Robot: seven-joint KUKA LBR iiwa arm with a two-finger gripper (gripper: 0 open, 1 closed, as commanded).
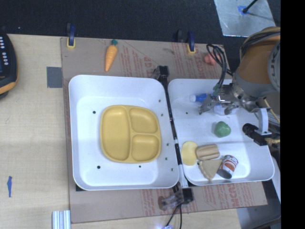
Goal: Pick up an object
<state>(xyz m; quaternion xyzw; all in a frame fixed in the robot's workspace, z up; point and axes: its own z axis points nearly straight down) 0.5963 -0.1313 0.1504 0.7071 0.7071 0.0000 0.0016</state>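
The grey arm with the orange band (257, 61) comes in over the far right corner of the right white bin (248, 173). Its two-finger gripper (218, 105) hangs over the far part of this bin, and I cannot tell how it is set. Just beside it lies a small blue and white object (199, 98).

A round green object (221, 129) lies near the middle of the right bin, apart from the gripper. Along the near edge are a pale yellow round piece (188, 152), a tan bread-like piece (208, 152), a beige wedge (208, 169) and a small can with an orange and white label (228, 166), close together.

The left white bin (81, 128) carries a yellow plastic tray with three compartments (129, 132). An orange toy carrot (110, 55) lies on the bench beyond the left bin's far edge.
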